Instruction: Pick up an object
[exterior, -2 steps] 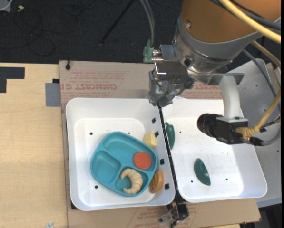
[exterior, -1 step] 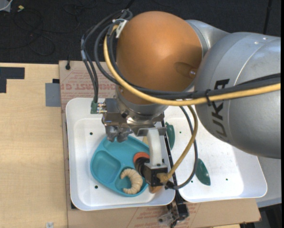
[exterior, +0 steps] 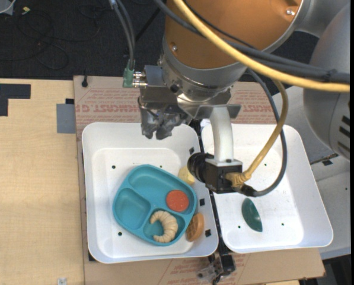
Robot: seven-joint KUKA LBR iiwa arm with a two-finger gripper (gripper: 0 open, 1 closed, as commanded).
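- Teal plastic: a sectioned plate (exterior: 142, 209) lies in the left bin (exterior: 99, 159), toward its lower right; its raised dividers keep the toy foods apart.
- On the plate: a red round piece (exterior: 178, 200) in the upper right section and a pale curved croissant-like piece (exterior: 163, 225) in the lower one. Either could serve as the object to pick up.
- Off the plate: a small yellow item (exterior: 186, 175) just beside its upper right rim, and a brown round piece (exterior: 195, 227) wedged between the plate and the bin's right wall.
- Right bin (exterior: 301, 218): a dark green leaf-shaped piece (exterior: 252, 215) lies alone near the middle, with open floor on all sides, probably the easiest approach.
- Gripper (exterior: 158, 125): poised over the upper part of the left bin, well apart from the plate; nothing is between its fingers, and how far they stand apart cannot be made out.
- Clearance: the shared wall between the bins crowds the brown piece and the yellow item.
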